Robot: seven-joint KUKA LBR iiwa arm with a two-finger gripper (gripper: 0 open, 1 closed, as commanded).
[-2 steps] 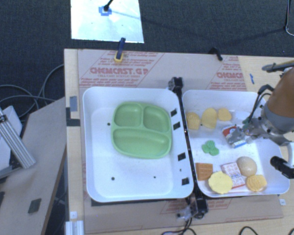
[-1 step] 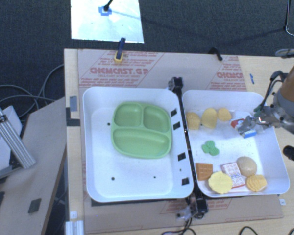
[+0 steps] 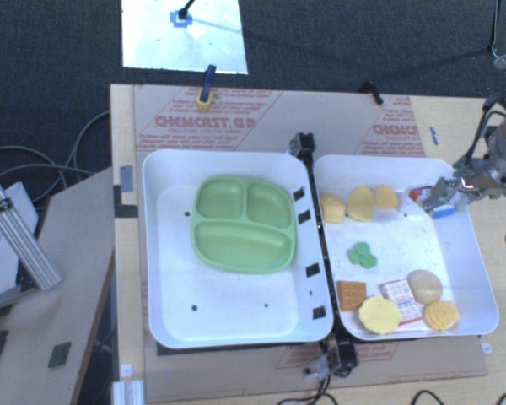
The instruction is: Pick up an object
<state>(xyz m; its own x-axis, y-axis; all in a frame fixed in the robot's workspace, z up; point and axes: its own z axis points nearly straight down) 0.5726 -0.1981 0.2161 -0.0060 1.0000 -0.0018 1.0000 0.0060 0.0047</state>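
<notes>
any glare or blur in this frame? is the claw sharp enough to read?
Camera view: strong glare on the reflective sheet beyond the bench; the right bin floor is nearly washed out; the green tray and toy foods look reasonably sharp; the claw at the right bin's far corner is soft and small, finger state unreadable.
</notes>
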